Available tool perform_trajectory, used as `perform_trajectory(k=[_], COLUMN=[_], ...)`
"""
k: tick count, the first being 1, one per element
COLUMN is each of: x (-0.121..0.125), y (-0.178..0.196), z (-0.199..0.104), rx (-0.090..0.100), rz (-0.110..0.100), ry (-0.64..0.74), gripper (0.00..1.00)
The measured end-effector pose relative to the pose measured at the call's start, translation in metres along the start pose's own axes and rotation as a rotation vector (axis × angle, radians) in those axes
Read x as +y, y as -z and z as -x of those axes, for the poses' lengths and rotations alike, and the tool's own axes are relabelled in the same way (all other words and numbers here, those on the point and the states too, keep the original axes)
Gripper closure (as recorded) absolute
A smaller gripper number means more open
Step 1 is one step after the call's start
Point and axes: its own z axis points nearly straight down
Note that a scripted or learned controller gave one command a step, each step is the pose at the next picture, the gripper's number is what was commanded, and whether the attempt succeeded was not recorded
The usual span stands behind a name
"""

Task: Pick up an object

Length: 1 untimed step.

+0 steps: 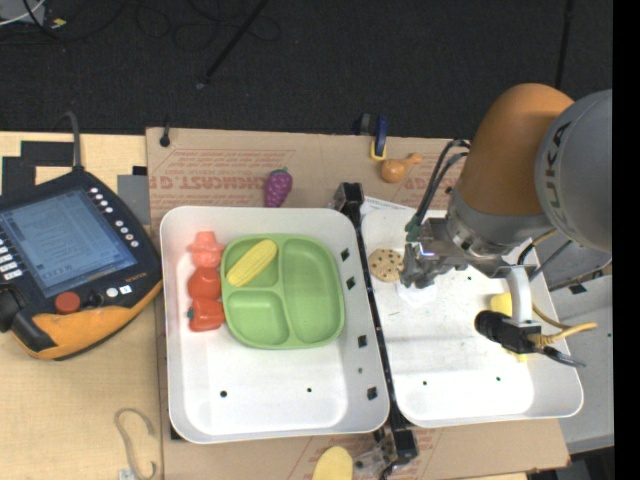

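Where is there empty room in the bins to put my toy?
In the left bin, the front strip below the plate is bare. In the right bin, the front part below the gripper is bare too. Crowded: the left bin's back, with plate, corn and red toy; and the right bin's back left corner, where the gripper hangs beside the cookie.

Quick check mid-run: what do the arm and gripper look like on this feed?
The arm is bulky, rounded grey with dark lettering and a broad orange band above the wrist. Thin black cables run down to the grey metal gripper.
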Motion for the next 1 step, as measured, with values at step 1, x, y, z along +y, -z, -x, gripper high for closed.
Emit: perform_trajectory(k=[1], x=[0.0059], y=[0.0146], z=[-0.0057], rx=[0.0], rz=[0.003], ry=[0.0], gripper=[1.0])
